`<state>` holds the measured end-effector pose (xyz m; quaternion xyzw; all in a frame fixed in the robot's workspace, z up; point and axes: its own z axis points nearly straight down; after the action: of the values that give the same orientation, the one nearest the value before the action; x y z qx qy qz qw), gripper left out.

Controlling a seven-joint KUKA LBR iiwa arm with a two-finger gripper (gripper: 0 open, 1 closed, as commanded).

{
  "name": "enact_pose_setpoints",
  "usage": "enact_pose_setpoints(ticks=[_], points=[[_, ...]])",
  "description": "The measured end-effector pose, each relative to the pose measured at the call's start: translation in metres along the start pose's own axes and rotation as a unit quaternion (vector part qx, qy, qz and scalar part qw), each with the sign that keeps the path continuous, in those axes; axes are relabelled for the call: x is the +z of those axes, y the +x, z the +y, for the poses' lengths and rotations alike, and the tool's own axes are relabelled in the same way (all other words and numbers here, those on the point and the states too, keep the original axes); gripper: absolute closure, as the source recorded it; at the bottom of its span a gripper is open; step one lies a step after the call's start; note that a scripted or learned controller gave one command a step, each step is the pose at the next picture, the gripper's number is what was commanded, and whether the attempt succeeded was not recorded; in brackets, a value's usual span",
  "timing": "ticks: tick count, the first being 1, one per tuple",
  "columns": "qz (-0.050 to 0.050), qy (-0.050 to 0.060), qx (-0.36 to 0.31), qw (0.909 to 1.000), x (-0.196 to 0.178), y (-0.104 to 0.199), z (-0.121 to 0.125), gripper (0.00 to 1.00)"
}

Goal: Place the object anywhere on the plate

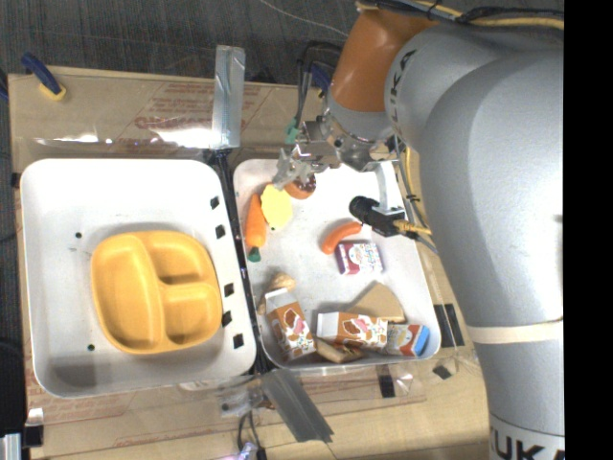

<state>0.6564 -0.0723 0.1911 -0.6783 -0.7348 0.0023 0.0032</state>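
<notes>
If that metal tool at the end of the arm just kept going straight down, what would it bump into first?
Most likely the small orange-red piece right under the tool, next to the yellow piece and carrot in the right bin. Depth is hard to judge from above.

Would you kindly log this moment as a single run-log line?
gripper: top of right bin, above yellow piece | carrot: beside it | plate: left bin, nothing placed

White letters "UKA", cut off by frame edge, on grey arm point(508, 257) near base. Printing on cartons point(369, 332) too small to read.
</notes>
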Motion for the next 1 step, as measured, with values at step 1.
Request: enact_pose_setpoints(ticks=[1], points=[[0.000, 0.000, 0.000, 1.0000, 0.0000, -0.0001, 0.0000, 0.00]])
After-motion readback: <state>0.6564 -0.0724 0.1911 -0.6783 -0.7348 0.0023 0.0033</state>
